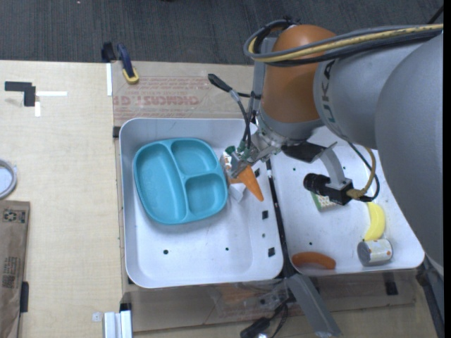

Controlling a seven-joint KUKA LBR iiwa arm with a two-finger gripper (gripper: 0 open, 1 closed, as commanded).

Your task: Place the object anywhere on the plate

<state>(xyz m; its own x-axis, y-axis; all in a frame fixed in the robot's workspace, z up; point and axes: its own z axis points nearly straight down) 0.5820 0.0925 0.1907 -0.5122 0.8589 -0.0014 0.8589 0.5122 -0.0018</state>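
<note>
A blue plate [180,182] with three compartments lies in the left bin [197,259], toward its upper left. Just right of the plate's edge, my gripper [242,164] reaches down from the orange wrist. It is shut on the upper end of an orange toy carrot [251,182], which points down and to the right. The carrot hangs beside the plate, near the wall between the two bins. A small white piece [237,192] sits right below the gripper against the plate's rim.
The right bin [338,234] holds a yellow banana [377,221], a silver can [375,252], an orange-red sausage shape [313,260] and a small card [323,201]. Cardboard [176,97] lies behind the left bin. The arm overhangs the right bin.
</note>
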